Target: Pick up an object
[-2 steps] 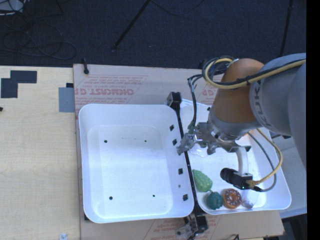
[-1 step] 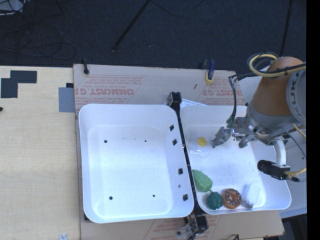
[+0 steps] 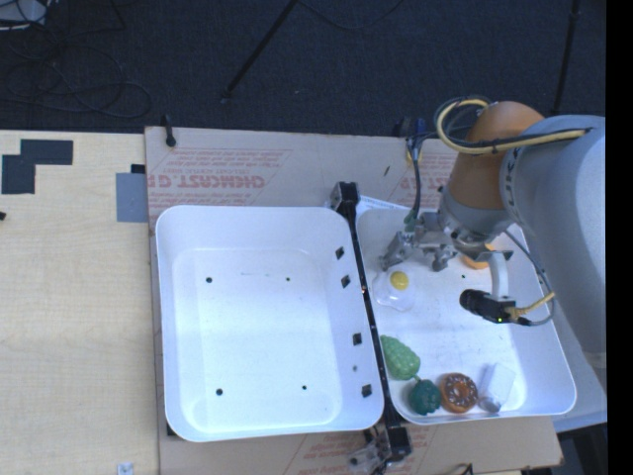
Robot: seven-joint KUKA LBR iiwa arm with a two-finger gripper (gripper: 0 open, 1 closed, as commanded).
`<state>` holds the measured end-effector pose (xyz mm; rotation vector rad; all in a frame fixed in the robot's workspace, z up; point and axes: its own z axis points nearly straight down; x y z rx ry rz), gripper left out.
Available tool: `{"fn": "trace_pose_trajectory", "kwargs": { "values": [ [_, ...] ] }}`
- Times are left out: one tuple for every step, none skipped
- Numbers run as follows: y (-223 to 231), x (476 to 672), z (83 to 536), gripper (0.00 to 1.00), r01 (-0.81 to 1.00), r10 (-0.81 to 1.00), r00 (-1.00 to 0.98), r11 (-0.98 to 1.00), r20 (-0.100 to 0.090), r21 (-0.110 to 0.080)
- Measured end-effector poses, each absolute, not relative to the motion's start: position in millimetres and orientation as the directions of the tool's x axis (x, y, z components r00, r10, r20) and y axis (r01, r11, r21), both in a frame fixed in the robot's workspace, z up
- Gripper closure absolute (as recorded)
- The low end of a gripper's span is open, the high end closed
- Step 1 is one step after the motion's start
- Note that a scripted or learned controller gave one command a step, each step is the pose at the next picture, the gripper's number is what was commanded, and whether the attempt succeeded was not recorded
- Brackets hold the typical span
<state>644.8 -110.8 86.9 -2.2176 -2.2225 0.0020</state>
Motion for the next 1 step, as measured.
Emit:
{"fn": "trace_pose_trajectory", "kwargs": {
  "values": [
    [-111.5, 643.4, 91.1, 0.00, 1.000, 1.000, 0.000, 0.000, 0.000, -0.003]
  ]
}}
